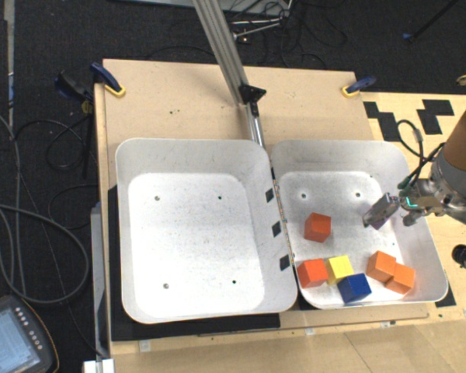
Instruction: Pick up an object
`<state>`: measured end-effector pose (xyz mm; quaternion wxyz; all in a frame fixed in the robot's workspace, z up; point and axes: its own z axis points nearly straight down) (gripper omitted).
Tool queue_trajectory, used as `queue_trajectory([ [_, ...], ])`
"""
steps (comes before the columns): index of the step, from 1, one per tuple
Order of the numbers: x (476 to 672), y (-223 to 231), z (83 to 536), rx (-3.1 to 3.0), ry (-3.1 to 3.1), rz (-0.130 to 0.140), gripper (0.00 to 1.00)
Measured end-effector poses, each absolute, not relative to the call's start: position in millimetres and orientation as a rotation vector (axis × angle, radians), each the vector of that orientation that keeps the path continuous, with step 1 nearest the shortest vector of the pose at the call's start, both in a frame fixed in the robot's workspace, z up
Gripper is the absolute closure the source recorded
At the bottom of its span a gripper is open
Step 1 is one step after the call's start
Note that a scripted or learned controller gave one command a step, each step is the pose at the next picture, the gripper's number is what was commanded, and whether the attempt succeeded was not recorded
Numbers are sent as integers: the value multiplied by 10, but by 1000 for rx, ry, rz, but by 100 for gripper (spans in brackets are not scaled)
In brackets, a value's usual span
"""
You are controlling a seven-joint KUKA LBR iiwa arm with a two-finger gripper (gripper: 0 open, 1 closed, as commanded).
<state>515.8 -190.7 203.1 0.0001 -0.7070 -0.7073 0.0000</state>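
Observation:
The right bin [349, 155] holds several blocks. One orange-red block [318, 227] lies alone near its middle. Along the front wall sit an orange-red block [313, 272], a yellow block [341, 267] and a blue block [355, 287], close together. Two orange blocks [391, 271] lie in the front right corner. My gripper [391, 212] hangs over the right side of this bin, right of the lone orange-red block and above the two orange ones. Nothing shows between its fingers, which look spread apart.
The left bin [140, 231] stands beside the right one on the wooden bench [179, 99]. A slanted metal pole [221, 37] comes down to the seam between the bins. Blue clamps [105, 76] grip the bench's back corners.

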Motion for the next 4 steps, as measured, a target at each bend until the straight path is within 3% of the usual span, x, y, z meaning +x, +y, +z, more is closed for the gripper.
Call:
queue_trajectory([
  [2, 5184, -1846, 936, -2222, -2221, 1, 0],
  [3, 5192, -1846, 1056, -2224, -2223, -2, 100],
  [4, 5129, -1873, 1522, -2227, -2224, -4, 100],
])
